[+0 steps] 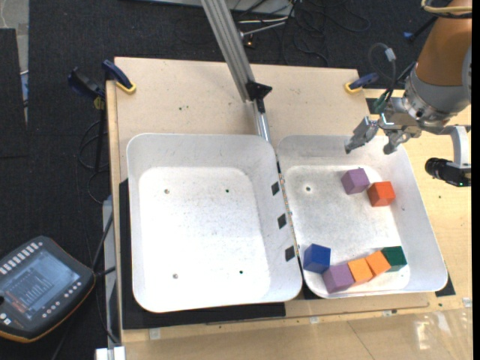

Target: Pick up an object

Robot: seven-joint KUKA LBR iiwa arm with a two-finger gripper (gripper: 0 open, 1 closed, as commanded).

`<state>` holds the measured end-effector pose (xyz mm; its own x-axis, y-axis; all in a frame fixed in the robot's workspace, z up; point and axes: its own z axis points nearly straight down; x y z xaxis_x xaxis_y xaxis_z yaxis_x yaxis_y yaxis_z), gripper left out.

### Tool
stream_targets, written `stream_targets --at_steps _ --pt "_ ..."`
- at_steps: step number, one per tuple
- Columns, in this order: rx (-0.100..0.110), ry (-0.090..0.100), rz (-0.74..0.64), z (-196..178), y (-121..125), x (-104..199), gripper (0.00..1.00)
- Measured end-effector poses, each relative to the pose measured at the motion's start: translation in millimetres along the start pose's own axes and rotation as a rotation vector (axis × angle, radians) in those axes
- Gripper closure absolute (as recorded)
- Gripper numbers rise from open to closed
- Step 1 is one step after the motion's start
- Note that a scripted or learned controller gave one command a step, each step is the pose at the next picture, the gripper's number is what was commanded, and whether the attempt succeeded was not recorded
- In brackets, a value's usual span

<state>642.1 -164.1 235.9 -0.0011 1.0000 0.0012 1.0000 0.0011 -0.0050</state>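
In the camera view, at the far edge of the right bin (424, 235): gripper (375, 142), poised above the rim, fingers spread wide apart, nothing between them. Hangs from the grey arm (442, 51) reaching in from the right; looks set for a descent rather than a grasp, with no cube directly beneath. Nearest to it, toward the camera and down on the bin floor: purple cube (355, 180), with the orange cube (382, 193) just beside it on the right, near but seemingly not touching. Probably the easiest pick, standing free with bare floor on its left and far sides for the fingers. Well apart from the gripper, along the near wall: blue cube (316, 258), and just beside it a row of second purple cube (337, 277), second orange cube (361, 268) and green cube (393, 258), packed against one another and close to the curved wall; awkward to straddle there, with little room for a finger on the wall side. Alongside, the left bin (139, 201), meeting the right one at the middle ridge. Calls for a shift toward the camera and then down before any closing; risks nudging the orange cube on a crosswise straddle of the purple one
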Motion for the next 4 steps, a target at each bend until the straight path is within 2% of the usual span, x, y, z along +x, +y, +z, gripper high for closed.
stream_targets --at_steps 1,2,3,4 --pt "-0.004 -0.002 -0.002 -2.7 0.8 0.0 0.0" --pt "0.001 0.0 0.001 61.6 -1.2 2.5 0.0" --pt "-0.012 -0.008 0.002 118.0 3.2 -5.1 0.0" --pt "-0.026 -0.009 0.001 116.4 8.0 -5.4 0.0"
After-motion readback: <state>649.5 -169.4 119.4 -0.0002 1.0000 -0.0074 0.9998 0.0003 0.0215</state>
